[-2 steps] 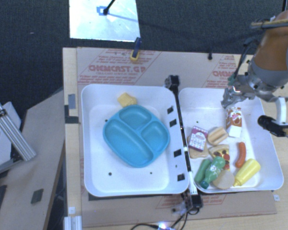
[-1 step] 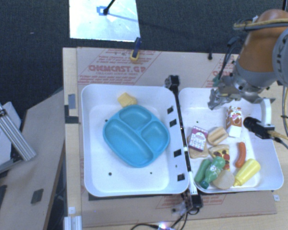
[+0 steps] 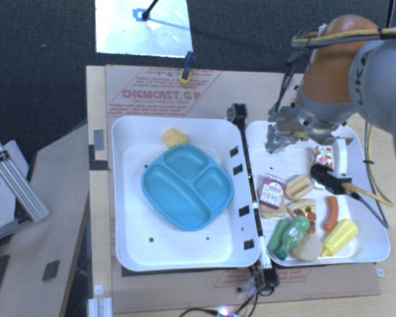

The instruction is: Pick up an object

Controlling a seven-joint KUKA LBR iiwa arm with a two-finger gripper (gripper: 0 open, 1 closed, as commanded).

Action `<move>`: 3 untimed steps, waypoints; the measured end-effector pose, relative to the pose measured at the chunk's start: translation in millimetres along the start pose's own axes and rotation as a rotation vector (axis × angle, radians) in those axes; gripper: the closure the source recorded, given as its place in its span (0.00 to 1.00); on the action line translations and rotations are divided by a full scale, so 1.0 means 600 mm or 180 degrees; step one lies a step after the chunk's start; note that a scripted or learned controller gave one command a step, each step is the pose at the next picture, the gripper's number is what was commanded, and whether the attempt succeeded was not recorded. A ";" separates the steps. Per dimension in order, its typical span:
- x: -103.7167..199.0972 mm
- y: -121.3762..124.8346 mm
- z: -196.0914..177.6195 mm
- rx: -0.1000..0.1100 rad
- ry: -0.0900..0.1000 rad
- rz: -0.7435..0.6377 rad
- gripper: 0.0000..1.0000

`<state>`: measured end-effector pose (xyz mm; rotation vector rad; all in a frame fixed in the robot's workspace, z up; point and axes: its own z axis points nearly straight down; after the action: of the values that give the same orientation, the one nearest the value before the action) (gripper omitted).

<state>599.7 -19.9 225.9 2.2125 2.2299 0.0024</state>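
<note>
Over the right bin, near its far-left corner, the gripper hangs low above bare white floor; whether its fingers are apart or together cannot be told from here, and nothing is seen between them. The candidate objects lie nearer in that bin: a pink carton, a bun, a green bottle, a yellow bottle. The left bin bears a blue divided plate. By this showing, no pick is yet made; choosing, closing and lifting remain.

Dark carpet floor surrounds a wooden bench.
</note>
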 end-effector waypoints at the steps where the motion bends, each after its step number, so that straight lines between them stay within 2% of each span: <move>1: 0.094 0.001 0.017 0.0001 0.0000 0.0002 1.00; 2: 0.143 -0.015 0.002 0.0002 0.0000 0.0004 1.00; 3: 0.136 0.019 0.003 -0.0006 0.0000 0.0004 1.00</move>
<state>610.4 61.6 224.4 2.2131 2.2275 0.0044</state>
